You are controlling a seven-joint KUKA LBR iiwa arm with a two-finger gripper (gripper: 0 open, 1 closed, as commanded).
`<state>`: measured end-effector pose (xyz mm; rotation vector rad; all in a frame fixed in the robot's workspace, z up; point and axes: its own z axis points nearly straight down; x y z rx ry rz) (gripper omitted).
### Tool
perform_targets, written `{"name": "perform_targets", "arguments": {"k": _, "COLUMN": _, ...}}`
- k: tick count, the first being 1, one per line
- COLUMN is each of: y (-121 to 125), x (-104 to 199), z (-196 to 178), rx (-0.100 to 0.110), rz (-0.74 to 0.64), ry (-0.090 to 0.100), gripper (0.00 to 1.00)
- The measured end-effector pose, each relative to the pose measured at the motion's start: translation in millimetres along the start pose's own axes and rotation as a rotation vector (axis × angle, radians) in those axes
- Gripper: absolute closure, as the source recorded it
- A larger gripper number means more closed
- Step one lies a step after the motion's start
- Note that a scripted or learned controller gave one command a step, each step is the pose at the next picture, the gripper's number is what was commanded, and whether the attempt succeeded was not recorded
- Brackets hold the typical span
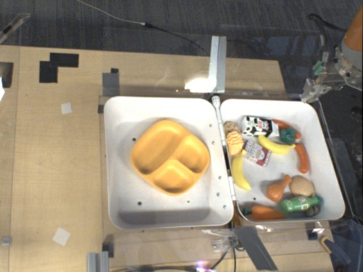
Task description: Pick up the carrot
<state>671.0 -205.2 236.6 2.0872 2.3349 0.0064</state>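
The carrot, short and orange with a green leafy top, lies at the back of the right bin, partly tucked behind a black-and-white carton and a banana. My gripper hangs above the right bin's back right corner, outside the rim, well apart from the carrot and up and to its right. Nothing shows in its grasp.
The right bin also holds a second banana, an orange-red sausage, a drumstick, a green bottle, a long orange piece and a snack packet. A yellow divided plate sits in the left bin.
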Motion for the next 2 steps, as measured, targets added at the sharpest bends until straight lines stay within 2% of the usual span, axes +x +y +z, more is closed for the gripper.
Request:
{"name": "perform_targets", "arguments": {"k": 1, "y": 1.6, "x": 3.8, "z": 130.9, "rx": -0.005, "rz": 0.183, "ry": -0.002, "gripper": 1.0}}
{"name": "perform_targets", "arguments": {"k": 2, "y": 1.6, "x": 5.0, "z": 131.4, "rx": -0.004, "rz": 0.181, "ry": 0.001, "gripper": 0.0}}
